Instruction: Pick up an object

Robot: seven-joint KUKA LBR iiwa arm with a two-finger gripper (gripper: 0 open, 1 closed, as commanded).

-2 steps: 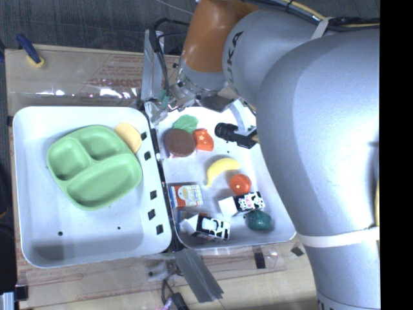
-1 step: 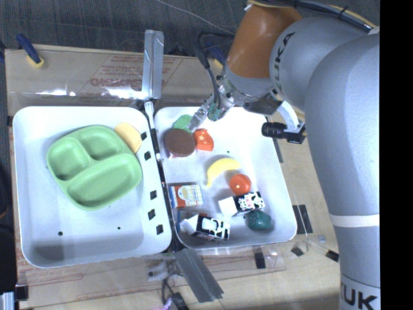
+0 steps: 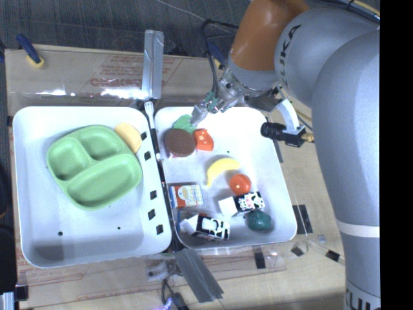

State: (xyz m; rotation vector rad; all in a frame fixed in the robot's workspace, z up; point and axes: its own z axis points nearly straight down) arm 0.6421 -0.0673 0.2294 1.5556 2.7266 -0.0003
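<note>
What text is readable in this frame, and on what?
"KUKA", partly visible, on the grey arm.
Red print on the board behind the bins: too faint to read.
Juice carton: picture on its front, lettering too small to read.
Two cow-patterned cartons: no legible text.

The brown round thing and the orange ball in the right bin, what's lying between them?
In the camera view, the yellow banana lies between the brown round thing and the orange ball, with the red piece just above that line.
</note>
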